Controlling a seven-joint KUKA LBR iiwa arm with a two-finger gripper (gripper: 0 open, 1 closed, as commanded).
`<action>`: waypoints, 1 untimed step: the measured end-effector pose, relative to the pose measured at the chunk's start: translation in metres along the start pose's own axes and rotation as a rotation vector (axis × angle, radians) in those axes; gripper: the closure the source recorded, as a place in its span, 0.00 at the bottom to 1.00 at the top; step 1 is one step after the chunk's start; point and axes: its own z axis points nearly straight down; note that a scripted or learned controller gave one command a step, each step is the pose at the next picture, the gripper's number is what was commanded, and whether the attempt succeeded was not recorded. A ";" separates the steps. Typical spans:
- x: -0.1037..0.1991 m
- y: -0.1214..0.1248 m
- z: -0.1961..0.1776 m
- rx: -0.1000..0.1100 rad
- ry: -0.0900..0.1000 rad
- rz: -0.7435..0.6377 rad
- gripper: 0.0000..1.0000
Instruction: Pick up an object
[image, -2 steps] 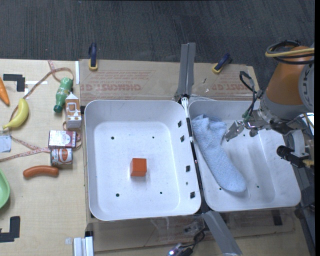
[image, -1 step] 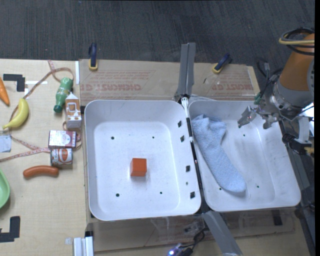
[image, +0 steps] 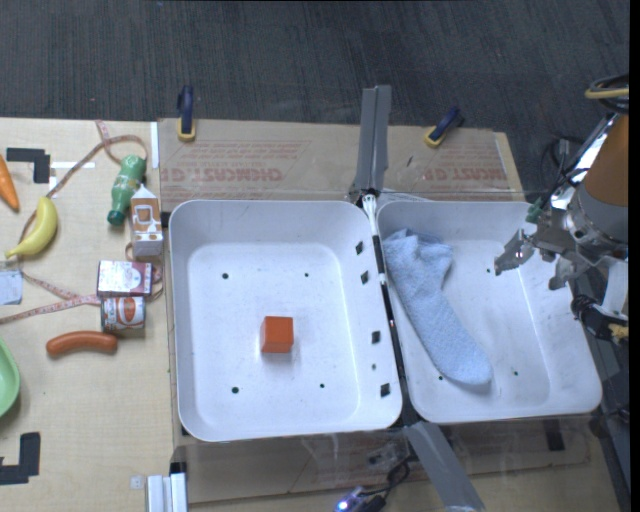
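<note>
An orange-red block (image: 278, 334) lies near the middle of the left bin (image: 200, 300). A light blue sock (image: 432, 305) stretches along the left side of the right bin (image: 540, 370), from its back left toward the front. My gripper (image: 532, 266) hovers over the right bin's back right part, to the right of the sock and apart from it. Its fingers are spread open with nothing between them.
Left of the bins, the bench holds a banana (image: 35, 230), a green bottle (image: 125, 186), a small carton (image: 146, 225), a can (image: 124, 313) and a sausage (image: 82, 344). A grey bar (image: 373, 140) rises behind the seam between the bins.
</note>
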 end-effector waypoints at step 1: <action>0.048 0.037 0.070 0.001 0.000 0.068 0.00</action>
